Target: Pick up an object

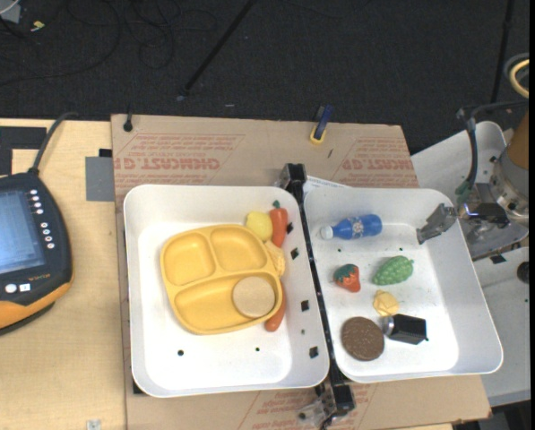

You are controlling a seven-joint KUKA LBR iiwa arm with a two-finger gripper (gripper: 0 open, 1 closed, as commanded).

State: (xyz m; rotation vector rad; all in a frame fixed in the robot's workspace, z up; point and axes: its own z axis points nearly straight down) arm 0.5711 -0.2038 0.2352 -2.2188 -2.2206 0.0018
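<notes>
Over the right bin's (469,330) far right rim, the gripper (442,220) sits with its grey fingers (433,225) pointing inward; whether they are spread or clenched cannot be told, and nothing visible lies between them. Just inward of the fingers lies the blue bottle (355,228). Nearer the camera from them lie the green grapes (393,270), strawberry (347,278) and brown disc (363,339).

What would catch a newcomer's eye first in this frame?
The yellow divided tray in the left bin stands out most, with a tan round disc in its lower right compartment. Next come the small items scattered in the right bin: a blue bottle, a strawberry, a green bunch of grapes and a brown disc. The gripper sits at that bin's upper right edge.
</notes>
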